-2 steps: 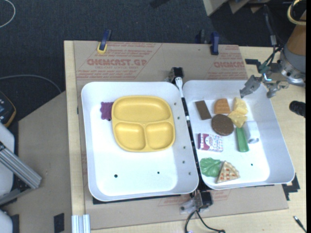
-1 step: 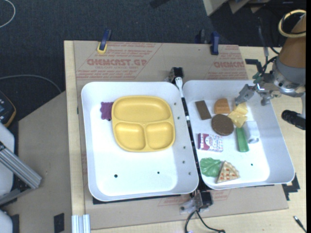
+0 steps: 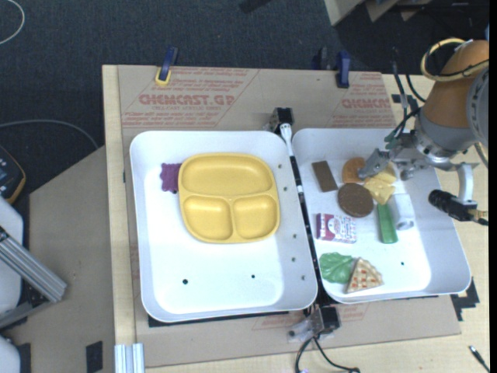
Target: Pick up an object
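Note:
My gripper (image 3: pixel 390 166) hangs over the back of the right bin (image 3: pixel 443 274), reaching in from the right. Its fingers look spread and open, with nothing between them. Just below it lies a pale yellow piece (image 3: pixel 381 186), next to an orange item (image 3: pixel 354 168). A round brown cookie (image 3: pixel 356 200) sits to their left. A green cylinder (image 3: pixel 387 224) and a white cylinder (image 3: pixel 403 211) lie side by side below the gripper. A brown bar (image 3: pixel 324 176), a pink-and-white packet (image 3: pixel 337 228), a green leaf (image 3: pixel 336 266) and a pizza slice (image 3: pixel 363 276) fill the bin's left and front.
The left bin (image 3: pixel 217 286) holds a yellow divided tray (image 3: pixel 229 196) with a purple item (image 3: pixel 169 176) at its left edge. A black part of the arm (image 3: pixel 454 205) reaches over the right bin's right rim. Clamps stand at the bench's back edge.

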`<control>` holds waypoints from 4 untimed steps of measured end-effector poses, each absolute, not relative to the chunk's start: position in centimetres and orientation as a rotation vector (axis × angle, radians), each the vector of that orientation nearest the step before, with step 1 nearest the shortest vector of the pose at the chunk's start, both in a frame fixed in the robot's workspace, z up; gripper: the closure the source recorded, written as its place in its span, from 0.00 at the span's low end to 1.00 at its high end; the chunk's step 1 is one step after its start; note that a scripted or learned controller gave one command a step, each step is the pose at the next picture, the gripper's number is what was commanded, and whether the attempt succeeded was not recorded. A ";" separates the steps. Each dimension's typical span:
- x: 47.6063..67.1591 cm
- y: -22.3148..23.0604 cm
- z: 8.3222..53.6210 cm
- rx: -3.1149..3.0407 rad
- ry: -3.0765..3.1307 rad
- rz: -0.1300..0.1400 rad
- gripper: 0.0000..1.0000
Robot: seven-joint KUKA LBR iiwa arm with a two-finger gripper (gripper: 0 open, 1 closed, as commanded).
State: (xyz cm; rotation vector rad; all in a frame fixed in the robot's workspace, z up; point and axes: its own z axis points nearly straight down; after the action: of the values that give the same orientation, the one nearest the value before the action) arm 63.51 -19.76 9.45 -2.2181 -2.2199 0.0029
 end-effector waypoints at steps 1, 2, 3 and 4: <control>63.8 -19.8 9.1 -2.219 -2.224 -0.003 0.00; 64.0 -19.8 10.3 -2.225 -2.232 -0.010 1.00; 64.1 -19.1 14.9 -2.224 -2.228 -0.005 1.00; 63.9 -19.8 19.5 -2.224 -2.225 -0.002 1.00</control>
State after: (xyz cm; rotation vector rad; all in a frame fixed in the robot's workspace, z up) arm 63.88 -19.78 19.48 -2.2241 -2.2250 -0.0025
